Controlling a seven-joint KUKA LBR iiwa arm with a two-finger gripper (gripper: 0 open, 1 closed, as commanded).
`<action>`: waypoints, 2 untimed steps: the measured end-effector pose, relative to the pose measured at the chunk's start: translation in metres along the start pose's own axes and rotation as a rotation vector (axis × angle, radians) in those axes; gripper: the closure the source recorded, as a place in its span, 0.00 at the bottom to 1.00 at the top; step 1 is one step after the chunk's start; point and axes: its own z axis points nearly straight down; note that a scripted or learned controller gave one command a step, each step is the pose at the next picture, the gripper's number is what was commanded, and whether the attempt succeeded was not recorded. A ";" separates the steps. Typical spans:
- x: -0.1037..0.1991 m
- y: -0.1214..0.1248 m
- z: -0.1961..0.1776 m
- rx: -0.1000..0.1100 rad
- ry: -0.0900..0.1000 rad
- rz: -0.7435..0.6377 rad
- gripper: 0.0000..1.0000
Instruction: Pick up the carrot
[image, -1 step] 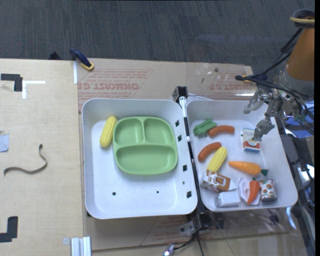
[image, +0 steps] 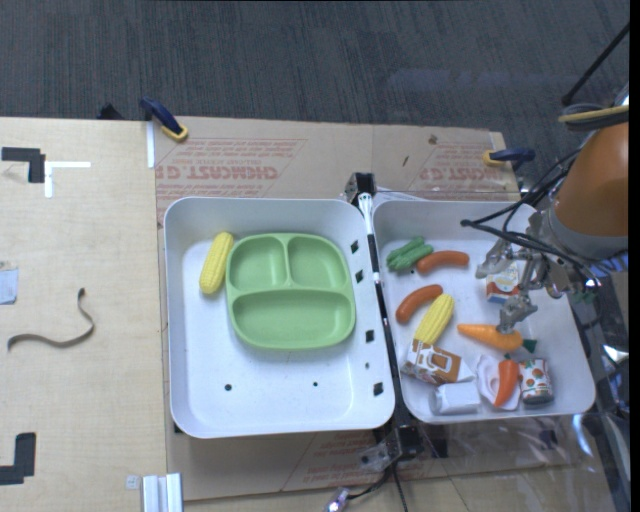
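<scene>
Gripper (image: 513, 300) sits low over the right bin (image: 575, 345), close to the bin's right wall, so little room on that side; toward the divider between bins there's open floor only in small patches among the toys. Jaws: can't tell whether spread or closed, the metal fingers blur together from this angle. Carrot (image: 490, 336) lies flat just below the jaws, orange body pointing left, green stub toward the right, touching or nearly touching the fingertip region; not visibly between the fingers. Left of the jaws: a yellow knobbly corn cob (image: 434, 318), two smooth orange-red sausages (image: 442, 262) (image: 418, 302), and a green bean cluster (image: 407, 254). Below the carrot: small printed cartons (image: 434, 364). Left bin (image: 190, 390) holds a glossy green divided plate (image: 291, 291) with a second corn cob (image: 215, 262) beside it.
</scene>
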 end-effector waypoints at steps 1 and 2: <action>0.068 0.042 0.016 -0.008 0.021 -0.180 0.00; -0.021 -0.005 0.017 -0.005 0.016 -0.144 0.00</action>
